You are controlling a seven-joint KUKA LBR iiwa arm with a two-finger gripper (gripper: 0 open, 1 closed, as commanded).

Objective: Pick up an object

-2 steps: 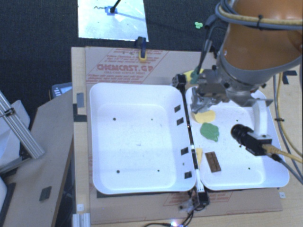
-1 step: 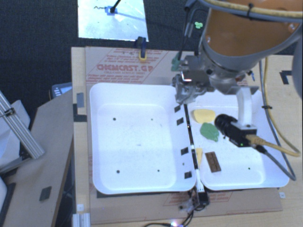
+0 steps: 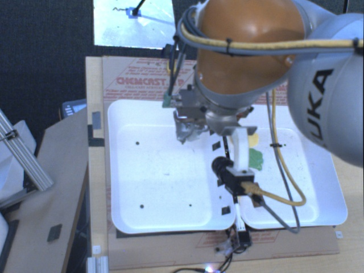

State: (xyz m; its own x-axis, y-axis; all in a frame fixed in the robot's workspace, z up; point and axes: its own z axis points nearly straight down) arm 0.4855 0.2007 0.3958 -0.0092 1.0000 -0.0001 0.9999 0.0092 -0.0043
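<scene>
Nearest, at the bench's front edge: a small plug and wire ends [image 3: 236, 240] just under the seam where the two bins meet. Then the left bin [image 3: 153, 209], white with a few dark specks on its floor, and the right bin [image 3: 318, 209] beside it, crossed by a sagging yellow cable [image 3: 284, 175]. Over the seam, hanging from the arm, a black fitting [image 3: 227, 175] on a white bracket.

Just behind that bracket, in the right bin close to the dividing wall: a green object [image 3: 256, 159], and touching or nearly touching its far side a yellow object [image 3: 252, 137] (both partly hidden, so shape hard to judge). Lying loose on the bin floor, gripped by nothing.

Farther back and to the other side, over the far part of the left bin: the gripper [image 3: 189, 128], a grey metal cluster under the orange band of the arm [image 3: 250, 38]. Cannot tell whether spread or pressed together, too crowded and blurred there. Nothing seen pinched in it.

Beyond, a printed cardboard sheet [image 3: 142, 78] under the bins, then a shiny panel [image 3: 133, 16] against the dark backdrop.

Judged so: pick not yet made. Left to do: crossing to the right bin, descending, closing, lifting.
</scene>
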